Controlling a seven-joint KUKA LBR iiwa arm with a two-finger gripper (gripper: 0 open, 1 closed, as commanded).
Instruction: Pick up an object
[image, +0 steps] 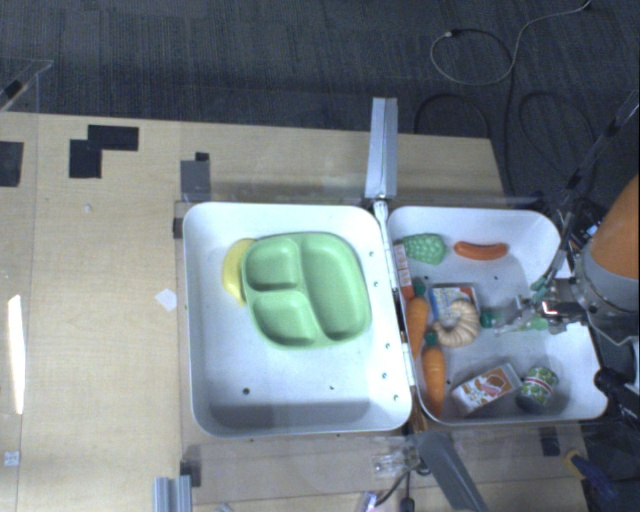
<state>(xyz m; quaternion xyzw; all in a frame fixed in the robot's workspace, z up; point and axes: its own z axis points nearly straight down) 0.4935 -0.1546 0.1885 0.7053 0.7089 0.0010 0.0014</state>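
The right bin (470, 215) holds several toy foods. A knobbly green piece (424, 248) and an orange-red sausage (481, 250) lie at its far side. Two carrots (417, 318) (434, 372) lie along its left wall. A tan pastry (461, 325) rests by a small printed box (450, 298). A carton (484, 388) and a green can (540, 385) sit near the front. My gripper (522, 314) hangs low over the right half of this bin, right of the pastry and above the can. Nothing visibly sits in it.
The left bin (290, 420) carries a green divided plate (303, 287) with a yellow item (233, 270) poking out from under its left edge. A metal post (382, 150) stands behind the divide between the bins. Cables (520, 90) lie at the back right.
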